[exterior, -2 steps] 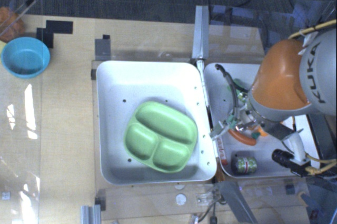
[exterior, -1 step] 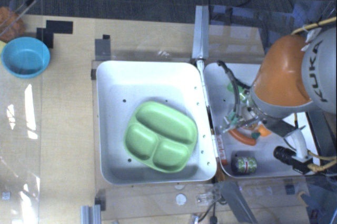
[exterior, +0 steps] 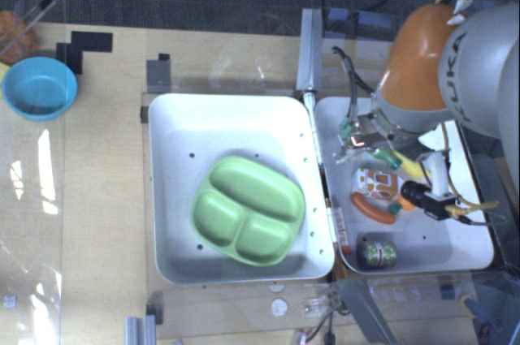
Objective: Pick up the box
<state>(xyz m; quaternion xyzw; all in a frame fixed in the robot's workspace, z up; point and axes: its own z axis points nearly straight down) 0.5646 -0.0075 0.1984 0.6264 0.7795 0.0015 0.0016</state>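
The box (exterior: 375,183) is a small white carton with orange print. It lies in the middle of the right bin (exterior: 475,254). My gripper (exterior: 359,140) hangs from the grey arm with its orange band (exterior: 414,67), over the far left part of that bin. It sits just beyond the box's far edge, and I see nothing held in it. The arm's bulk hides the far right part of the bin.
A red sausage (exterior: 374,209) lies right in front of the box, and a green can (exterior: 378,253) sits near the front wall. A yellow and green item (exterior: 405,165) lies to the box's right. The left bin (exterior: 171,173) holds a green divided plate (exterior: 248,209). A blue bowl (exterior: 39,88) stands far left on the bench.
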